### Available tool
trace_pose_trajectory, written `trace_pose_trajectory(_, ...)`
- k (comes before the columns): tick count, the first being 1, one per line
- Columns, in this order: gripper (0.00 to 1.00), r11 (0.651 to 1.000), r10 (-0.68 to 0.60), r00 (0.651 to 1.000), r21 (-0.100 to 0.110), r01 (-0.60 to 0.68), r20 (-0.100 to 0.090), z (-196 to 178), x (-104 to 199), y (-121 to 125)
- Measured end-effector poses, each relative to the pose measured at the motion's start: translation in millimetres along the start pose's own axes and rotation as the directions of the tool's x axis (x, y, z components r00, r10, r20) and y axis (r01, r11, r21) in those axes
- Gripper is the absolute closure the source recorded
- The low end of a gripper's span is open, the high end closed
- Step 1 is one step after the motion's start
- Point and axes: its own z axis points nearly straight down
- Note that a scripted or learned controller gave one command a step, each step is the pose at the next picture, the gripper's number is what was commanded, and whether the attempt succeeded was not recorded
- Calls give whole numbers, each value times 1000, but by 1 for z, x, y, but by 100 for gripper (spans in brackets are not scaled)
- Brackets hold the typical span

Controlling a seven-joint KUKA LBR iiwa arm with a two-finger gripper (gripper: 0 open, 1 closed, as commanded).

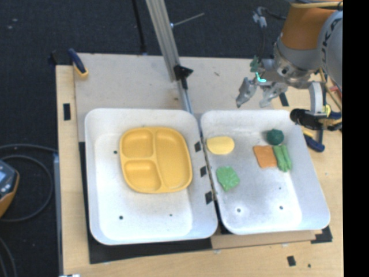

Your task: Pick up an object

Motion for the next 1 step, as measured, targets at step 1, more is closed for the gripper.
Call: trace_pose_trajectory(1,0,1000,0,1000,-3,0,0,-1,0,1)
